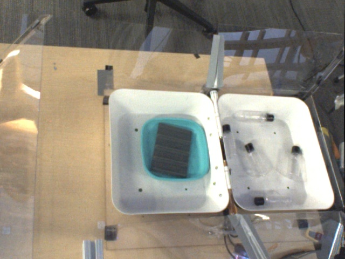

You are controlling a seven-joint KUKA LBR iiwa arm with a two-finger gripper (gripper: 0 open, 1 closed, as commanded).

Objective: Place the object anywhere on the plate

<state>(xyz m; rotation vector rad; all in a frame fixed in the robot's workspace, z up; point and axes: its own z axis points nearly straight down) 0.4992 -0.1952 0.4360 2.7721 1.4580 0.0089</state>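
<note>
A dark grey ribbed rectangular block [172, 150] lies flat on a teal square plate [200, 156] in the left white bin [125, 161]. The block sits within the plate's raised rim, slightly tilted, near the plate's middle.
The right white bin [315, 161] holds several clear plastic tubes with black caps, such as one at the back [257, 116] and one at the front [269, 200]. A metal post [214, 63] stands behind the seam between the bins. Wooden bench surface spreads to the left.
</note>
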